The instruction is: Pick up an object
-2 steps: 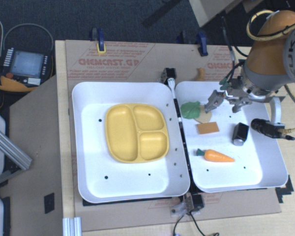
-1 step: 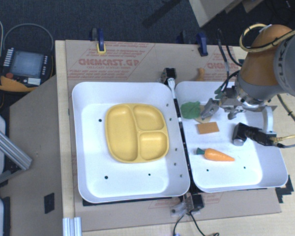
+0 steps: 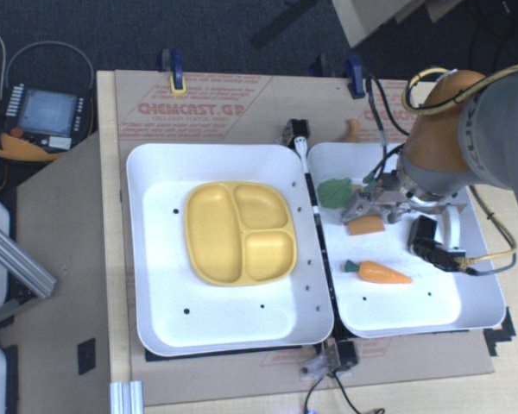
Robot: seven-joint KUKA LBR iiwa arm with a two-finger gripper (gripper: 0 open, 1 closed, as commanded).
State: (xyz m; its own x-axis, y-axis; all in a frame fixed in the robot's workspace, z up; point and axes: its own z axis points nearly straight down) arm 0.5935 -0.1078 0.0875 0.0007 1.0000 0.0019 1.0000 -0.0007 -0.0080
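Note:
My gripper (image 3: pixel 365 207) hangs low over the upper left part of the right bin (image 3: pixel 466 313), the grey arm with its orange band reaching in from the right. Its fingers (image 3: pixel 356 211) point left and sit right above a small tan-orange block (image 3: pixel 366 226). A green leafy toy (image 3: pixel 333 192) lies just left of the fingertips. An orange carrot with a green stem (image 3: pixel 379 272) rests lower in the same bin, apart from the gripper. I cannot make out anything held between the fingers.
The left bin (image 3: pixel 155 317) holds a yellow three-compartment plate (image 3: pixel 239 231). A black cable and connector (image 3: pixel 432 240) trail off the wrist over the right bin. Clamps stand at the cardboard's back edge (image 3: pixel 178 74).

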